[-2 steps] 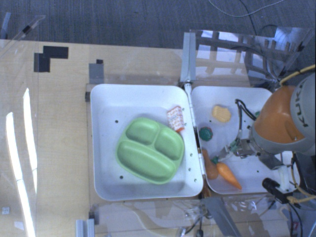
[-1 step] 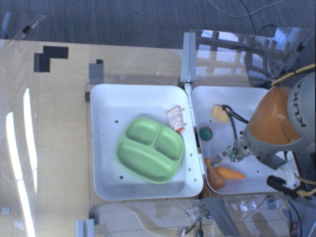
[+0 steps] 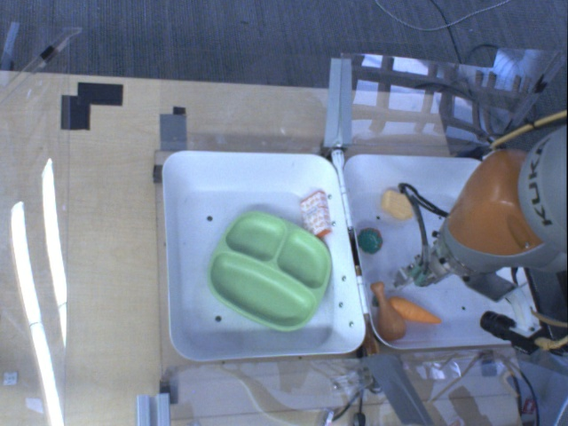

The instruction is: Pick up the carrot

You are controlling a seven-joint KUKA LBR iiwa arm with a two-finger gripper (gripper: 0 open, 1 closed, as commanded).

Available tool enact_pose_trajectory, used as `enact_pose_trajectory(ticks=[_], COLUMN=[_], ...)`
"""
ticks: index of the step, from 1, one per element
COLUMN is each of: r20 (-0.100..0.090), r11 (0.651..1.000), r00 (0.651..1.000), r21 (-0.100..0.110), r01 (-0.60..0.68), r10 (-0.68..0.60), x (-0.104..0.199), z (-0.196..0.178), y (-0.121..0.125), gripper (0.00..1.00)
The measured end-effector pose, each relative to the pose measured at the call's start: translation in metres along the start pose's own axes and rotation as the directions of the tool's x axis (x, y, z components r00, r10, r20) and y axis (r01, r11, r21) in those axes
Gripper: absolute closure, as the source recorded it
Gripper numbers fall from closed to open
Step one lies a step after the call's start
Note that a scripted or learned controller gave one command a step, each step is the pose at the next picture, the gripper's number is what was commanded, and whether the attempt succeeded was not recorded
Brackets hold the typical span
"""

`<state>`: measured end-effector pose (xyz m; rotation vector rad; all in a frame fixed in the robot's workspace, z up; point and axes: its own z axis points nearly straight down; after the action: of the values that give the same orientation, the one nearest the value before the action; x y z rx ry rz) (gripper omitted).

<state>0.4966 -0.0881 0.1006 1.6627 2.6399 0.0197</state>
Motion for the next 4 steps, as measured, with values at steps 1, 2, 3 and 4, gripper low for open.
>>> enact_pose_trajectory(ticks=[1,2,3,4], r20=[-0.004,0.006,0.014,0.021], r11=[0.950,0.758,0.510,0.140], r00=[0.951,0.758,0.511,0.141], r21=[0.020,0.022,0.021,0.014], r01=[-0.310,-0.652,-0.860,-0.990], r10=[0.310,0.652,0.860,0.990], x=[0.067,0.036,0.023,0.023], z=[-0.084,-0.083,-0.083,-0.082], y=[0.026,0.010,0.003,0.004], gripper=[1.00,1.00,1.00,1.00])
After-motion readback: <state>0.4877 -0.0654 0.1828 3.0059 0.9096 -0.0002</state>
